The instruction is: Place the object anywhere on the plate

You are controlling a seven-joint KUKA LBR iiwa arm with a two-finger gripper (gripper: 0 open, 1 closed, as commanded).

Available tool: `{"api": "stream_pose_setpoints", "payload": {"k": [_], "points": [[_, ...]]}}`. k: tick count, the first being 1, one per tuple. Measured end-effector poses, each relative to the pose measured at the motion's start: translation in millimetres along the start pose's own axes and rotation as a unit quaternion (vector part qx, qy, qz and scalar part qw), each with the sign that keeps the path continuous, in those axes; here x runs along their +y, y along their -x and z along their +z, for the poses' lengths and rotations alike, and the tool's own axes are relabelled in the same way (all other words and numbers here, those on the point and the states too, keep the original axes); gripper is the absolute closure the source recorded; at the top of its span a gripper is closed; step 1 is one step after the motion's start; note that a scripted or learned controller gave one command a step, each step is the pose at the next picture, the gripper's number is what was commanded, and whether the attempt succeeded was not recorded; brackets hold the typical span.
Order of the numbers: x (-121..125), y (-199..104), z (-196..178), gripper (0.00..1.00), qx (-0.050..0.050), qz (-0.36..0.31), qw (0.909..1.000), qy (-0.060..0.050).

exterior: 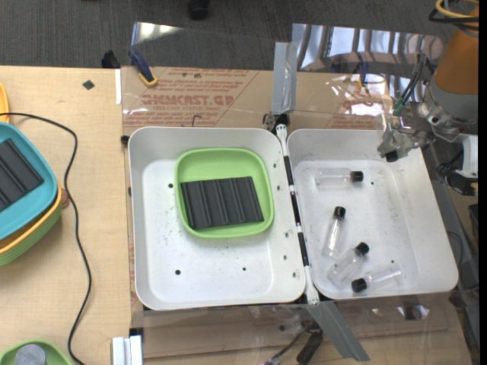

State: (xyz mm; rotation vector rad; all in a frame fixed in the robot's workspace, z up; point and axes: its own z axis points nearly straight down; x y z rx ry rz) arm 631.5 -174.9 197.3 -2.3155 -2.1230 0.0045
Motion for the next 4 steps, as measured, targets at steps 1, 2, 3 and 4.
{"api": "stream_pose_setpoints", "payload": {"k": [1, 2, 3, 4], "points": [[0.1, 0.1, -0.2, 0.00, 0.000, 0.000, 1.0000, 0.000], [-23.7, 21.9, -77.0, 0.00, 0.000, 0.154, 0.9881, 0.000], [-19.3, 1.3, -160.3, 0.00, 0.000, 0.287, 0.9579, -0.001], [20.8, 21.3, -242.7, 0.00, 0.000, 0.423, 0.9061, -0.001]]}}
